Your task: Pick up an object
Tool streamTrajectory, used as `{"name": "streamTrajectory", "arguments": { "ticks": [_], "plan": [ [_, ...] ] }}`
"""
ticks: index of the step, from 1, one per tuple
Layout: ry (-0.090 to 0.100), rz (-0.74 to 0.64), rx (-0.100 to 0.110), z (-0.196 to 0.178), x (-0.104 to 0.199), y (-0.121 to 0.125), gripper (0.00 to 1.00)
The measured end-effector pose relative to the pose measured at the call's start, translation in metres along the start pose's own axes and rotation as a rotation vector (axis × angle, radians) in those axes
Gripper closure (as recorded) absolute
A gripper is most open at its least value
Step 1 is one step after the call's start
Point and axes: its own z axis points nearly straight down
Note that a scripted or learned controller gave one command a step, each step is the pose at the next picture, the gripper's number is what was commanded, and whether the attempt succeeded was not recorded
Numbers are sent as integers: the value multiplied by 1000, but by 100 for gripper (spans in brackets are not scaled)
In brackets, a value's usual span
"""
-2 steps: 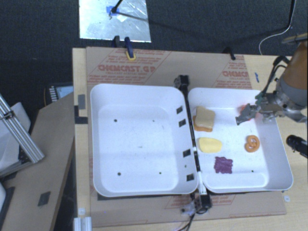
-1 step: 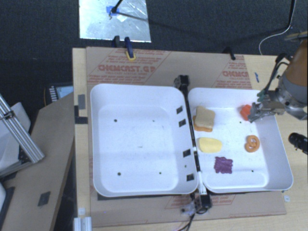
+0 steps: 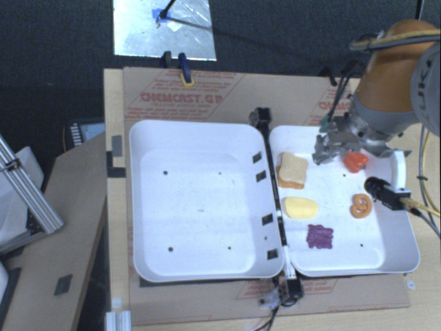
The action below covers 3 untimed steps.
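- The gripper [image 3: 325, 150] is being held low over the right bin [image 3: 396, 254]; whether it is spread or pressed together cannot be told.
- A bread slice [image 3: 293, 170] is lying just left of it, a red object [image 3: 355, 161] just right.
- A yellow piece [image 3: 301, 207], purple cluster [image 3: 320, 236] and pretzel [image 3: 361, 206] are lying nearer the camera.

toast [image 3: 292, 170], pretzel [image 3: 360, 206] in right bin [image 3: 396, 254]

Board under bins [image 3: 207, 95]: red print "CHEMCAST GP", upside down, top edge, approx reading.
Same print, top right corner by arm: repeated, slanted, partly hidden, can't read fully.
Board front edge, below bins: faint red print, illegible.
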Motion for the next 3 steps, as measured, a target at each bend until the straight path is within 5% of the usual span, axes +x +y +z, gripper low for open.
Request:
{"name": "streamTrajectory", "arguments": {
  "ticks": [1, 2, 3],
  "plan": [
    [0, 0, -3, -41, 82, 2, 100],
    [-2, 12, 2, -62, 77, -44, 100],
    [0, 5, -5, -122, 120, -34, 100]
  ]
}}
